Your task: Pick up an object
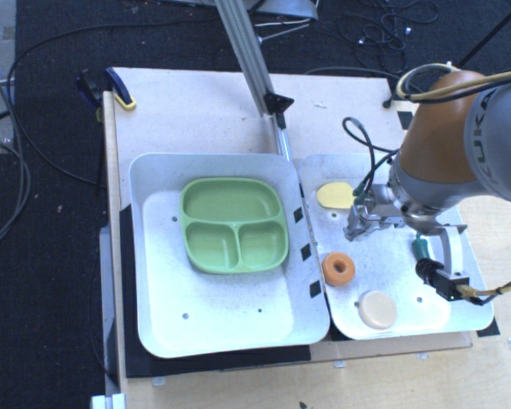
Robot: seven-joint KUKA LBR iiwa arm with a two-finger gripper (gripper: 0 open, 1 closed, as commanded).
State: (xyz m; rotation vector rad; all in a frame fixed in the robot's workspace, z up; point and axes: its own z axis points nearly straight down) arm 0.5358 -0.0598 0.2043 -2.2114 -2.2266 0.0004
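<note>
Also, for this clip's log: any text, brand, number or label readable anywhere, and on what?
"KU": white letters, partly cut off at the frame edge, on the grey arm.
Nothing else legible: no print visible on the green tray, the donut, or either white bin.

A green three-compartment plastic tray (235, 225) lies in the left white bin (157, 313). In the right bin (473, 318), the pincer (358, 221) hangs between a yellow disc (334, 196) and an orange ring-shaped doughnut (338, 269), near a cream round piece (377, 309).
</note>
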